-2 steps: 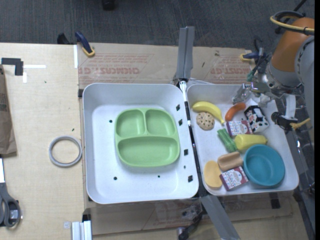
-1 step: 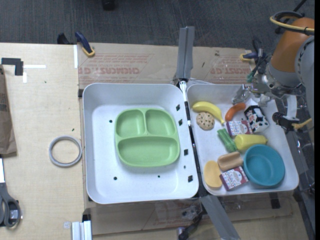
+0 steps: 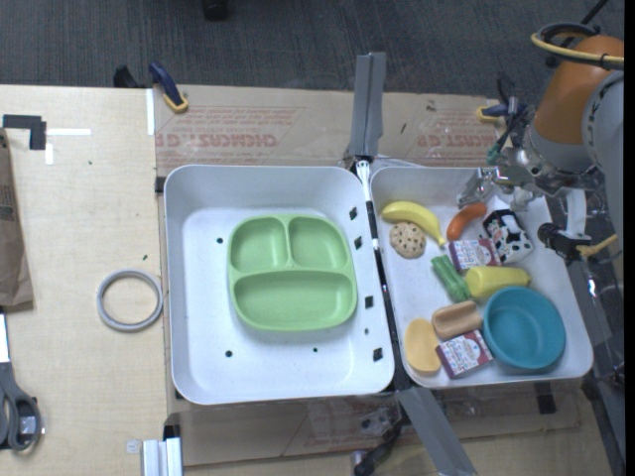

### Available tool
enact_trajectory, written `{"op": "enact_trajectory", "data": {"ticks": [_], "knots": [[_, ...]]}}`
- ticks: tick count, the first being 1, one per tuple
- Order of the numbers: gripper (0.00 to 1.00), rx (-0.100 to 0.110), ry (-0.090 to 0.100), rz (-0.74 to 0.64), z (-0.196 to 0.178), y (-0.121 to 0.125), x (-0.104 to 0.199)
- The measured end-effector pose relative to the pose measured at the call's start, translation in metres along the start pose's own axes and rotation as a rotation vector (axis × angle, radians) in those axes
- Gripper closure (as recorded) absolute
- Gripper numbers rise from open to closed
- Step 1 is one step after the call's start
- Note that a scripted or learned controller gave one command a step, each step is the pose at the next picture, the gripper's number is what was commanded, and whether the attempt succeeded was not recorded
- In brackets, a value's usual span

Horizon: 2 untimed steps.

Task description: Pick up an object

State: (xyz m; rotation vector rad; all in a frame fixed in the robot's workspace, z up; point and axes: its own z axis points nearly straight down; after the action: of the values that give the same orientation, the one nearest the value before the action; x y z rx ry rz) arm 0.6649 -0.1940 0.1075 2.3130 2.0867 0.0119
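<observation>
The right bin [image 3: 417, 178] holds several toy foods: a yellow banana [image 3: 412, 218], a cookie [image 3: 407, 238], an orange carrot [image 3: 465, 220], a black-and-white cow carton [image 3: 505, 236], a green stick [image 3: 449, 278], a yellow corn piece [image 3: 496, 279], a hot dog [image 3: 455, 318], two small maroon cartons [image 3: 464, 354] and a blue bowl [image 3: 524, 328]. My gripper [image 3: 488, 184] hangs at the bin's far right corner, just above the carrot's upper end. Nothing shows between its fingers.
The left bin [image 3: 189, 266] carries a green divided plate [image 3: 293, 272]. On the bench to the left lie a grey ring [image 3: 130, 298], a brown bag [image 3: 12, 236] and scissors [image 3: 18, 419]. A grey divider post [image 3: 368, 107] stands between the bins at the back.
</observation>
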Motion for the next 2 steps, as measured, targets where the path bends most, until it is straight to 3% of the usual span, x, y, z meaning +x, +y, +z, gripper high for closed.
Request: {"op": "enact_trajectory", "data": {"ticks": [2], "knots": [[0.00, -0.004, 0.004, 0.031, 0.0001, 0.0023, -0.0039]]}}
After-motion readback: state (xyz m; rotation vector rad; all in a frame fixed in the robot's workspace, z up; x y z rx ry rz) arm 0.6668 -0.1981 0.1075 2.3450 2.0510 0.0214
